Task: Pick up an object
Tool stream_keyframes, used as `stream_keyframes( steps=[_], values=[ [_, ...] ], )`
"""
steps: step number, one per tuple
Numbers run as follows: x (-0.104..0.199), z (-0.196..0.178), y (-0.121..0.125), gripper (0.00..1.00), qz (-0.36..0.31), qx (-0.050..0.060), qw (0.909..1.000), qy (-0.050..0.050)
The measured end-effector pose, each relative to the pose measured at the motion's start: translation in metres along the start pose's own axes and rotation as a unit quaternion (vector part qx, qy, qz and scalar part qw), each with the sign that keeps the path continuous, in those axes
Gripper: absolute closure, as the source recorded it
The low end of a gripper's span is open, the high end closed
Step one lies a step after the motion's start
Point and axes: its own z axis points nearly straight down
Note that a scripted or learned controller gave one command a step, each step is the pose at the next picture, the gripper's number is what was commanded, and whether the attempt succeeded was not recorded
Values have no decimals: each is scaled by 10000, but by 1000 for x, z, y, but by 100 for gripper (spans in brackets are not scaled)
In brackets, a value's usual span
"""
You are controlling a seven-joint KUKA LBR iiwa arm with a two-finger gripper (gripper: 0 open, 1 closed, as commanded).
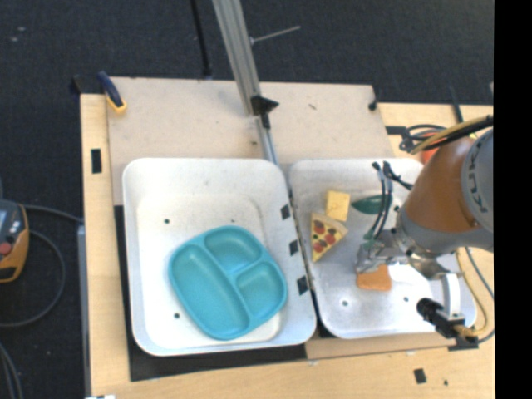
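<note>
1. The bench [199, 123] carries two shallow white bins side by side: the left bin [150, 189] and the right bin [332, 318]
2. A blue divided plate [226, 281] with three compartments lies in the left bin, toward its near side
3. In the right bin a yellow cheese-like block [337, 204] lies near the far left part, and a pizza slice toy [325, 235] lies just beside it, nearer the camera, close to the bin's left wall
4. A green piece [363, 204] lies to the right of the yellow block, partly hidden by the arm
5. The grey arm with its orange band [445, 194] reaches in from the right, over the right bin
6. The tool [371, 260] is low in the right bin, right above an orange block [375, 280] that lies on the bin floor
7. The tool appears to touch the top of the orange block; whether it is spread or pressed together I cannot tell
8. A slanted metal post [237, 48] rises behind the bins
</note>
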Motion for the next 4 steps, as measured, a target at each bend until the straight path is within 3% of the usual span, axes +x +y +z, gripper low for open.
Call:
stream_keyframes(
  steps=[1, 2, 4],
  values=[
    [-11, -59, 6, 100, -36, 22, 10000, 14],
    [-12, -94, 8, 100, -51, 29, 10000, 18],
    [81, -105, 64, 100, -75, 42, 10000, 34]
  ],
)
